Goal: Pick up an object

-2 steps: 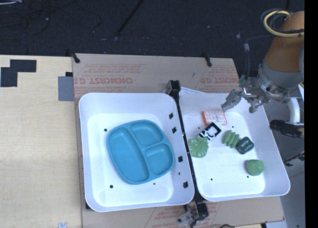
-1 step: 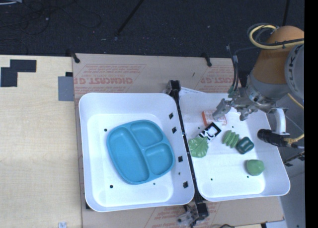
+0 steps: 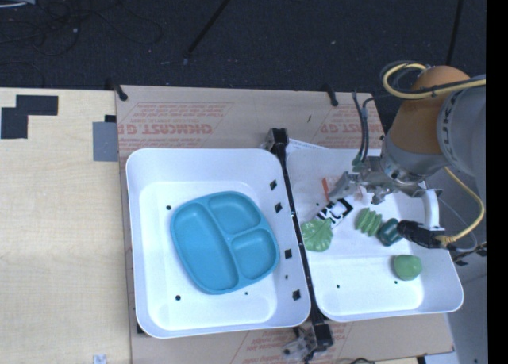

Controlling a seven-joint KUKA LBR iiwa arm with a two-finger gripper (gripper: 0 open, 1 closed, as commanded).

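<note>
Hand (image 3: 367,188) at right bin's (image 3: 444,303) upper part; grip state cannot be told. Ridged green object (image 3: 368,221) lies just below it. Left bin (image 3: 151,188) holds blue divided plate (image 3: 224,240).

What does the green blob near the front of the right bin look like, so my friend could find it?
Start at the right white bin, the one the grey arm reaches into. Go to its near right corner: a small rounded light green lump sits there alone on the white floor. Unlike the ridged green piece and the leafy green piece further in, it is smooth and plain.
</note>
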